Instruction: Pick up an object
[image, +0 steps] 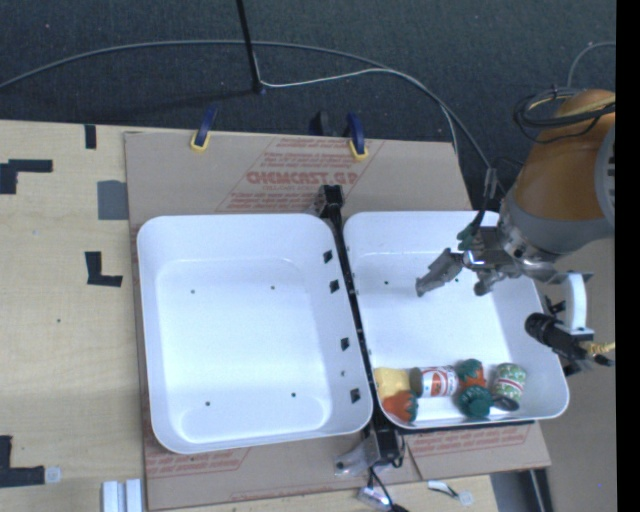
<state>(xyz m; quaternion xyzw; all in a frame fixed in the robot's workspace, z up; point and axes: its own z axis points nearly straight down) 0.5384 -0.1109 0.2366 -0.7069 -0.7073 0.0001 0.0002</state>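
My gripper (458, 281) hangs over the upper middle of the right bin (400, 235), its two grey fingers (434, 276) spread wide apart with nothing between them. The objects lie in a row along the right bin's near edge, well below the gripper: a yellow piece (391, 380), an orange-red piece (400, 405), a small white and red can (437, 383) on its side, a dark green lump (476, 400) and a green and white ball (510, 381).
The left bin (240, 330) sits beside the right one, with black clips (340, 290) along the shared wall. Both bins rest on a cardboard sheet (280, 170). A black cable (330, 70) arcs across the back.
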